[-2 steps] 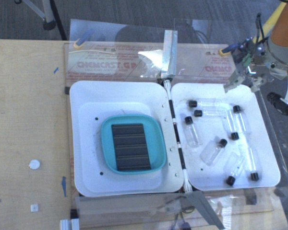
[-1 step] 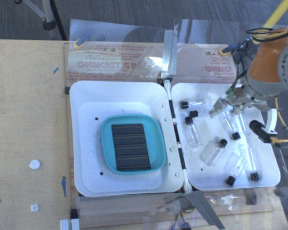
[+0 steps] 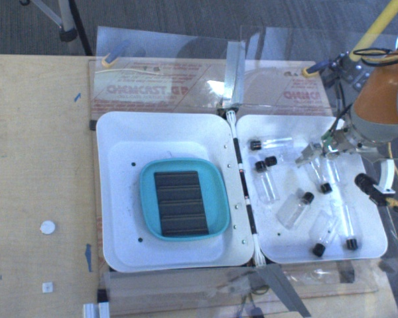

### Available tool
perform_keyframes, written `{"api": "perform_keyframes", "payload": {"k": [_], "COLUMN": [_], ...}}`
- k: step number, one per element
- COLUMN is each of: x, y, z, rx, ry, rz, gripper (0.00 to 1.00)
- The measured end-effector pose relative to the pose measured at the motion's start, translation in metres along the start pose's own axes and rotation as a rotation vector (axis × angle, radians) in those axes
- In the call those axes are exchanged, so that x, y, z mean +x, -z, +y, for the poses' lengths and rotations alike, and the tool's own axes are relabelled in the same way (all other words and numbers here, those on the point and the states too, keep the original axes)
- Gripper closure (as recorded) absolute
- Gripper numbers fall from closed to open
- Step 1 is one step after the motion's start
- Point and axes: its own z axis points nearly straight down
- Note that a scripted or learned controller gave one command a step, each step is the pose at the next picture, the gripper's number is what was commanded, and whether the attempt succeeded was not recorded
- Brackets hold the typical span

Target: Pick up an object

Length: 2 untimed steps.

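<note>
Several clear vials with black caps lie scattered in the right white bin (image 3: 278, 244). One vial (image 3: 273, 142) lies near the bin's far left, another vial (image 3: 266, 183) lies below it, and a third vial (image 3: 294, 209) rests near the middle. More vials (image 3: 325, 236) lie toward the near right corner. My gripper (image 3: 322, 151) hangs low over the far right part of this bin, just above an upright-lying vial (image 3: 322, 176). The grey arm with its orange band (image 3: 383, 95) comes in from the right. I see nothing held in the gripper.
The left white bin (image 3: 119, 177) holds a teal tray (image 3: 215, 197) with a dark ribbed insert (image 3: 180, 203). Clear plastic sheeting (image 3: 186, 78) lies behind both bins. A small white disc (image 3: 48, 228) sits on the wooden bench at left.
</note>
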Motion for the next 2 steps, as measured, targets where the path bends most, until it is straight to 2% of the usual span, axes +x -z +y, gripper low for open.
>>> {"api": "perform_keyframes", "payload": {"k": [1,2], "x": [0.0129,0.0094], "y": [-0.0002,0.0003], "z": [-0.0235,-0.0293], "rx": [-0.004,-0.005], "ry": [0.015,0.046], "rz": [-0.013,-0.009], "gripper": [0.0,0.0]}}
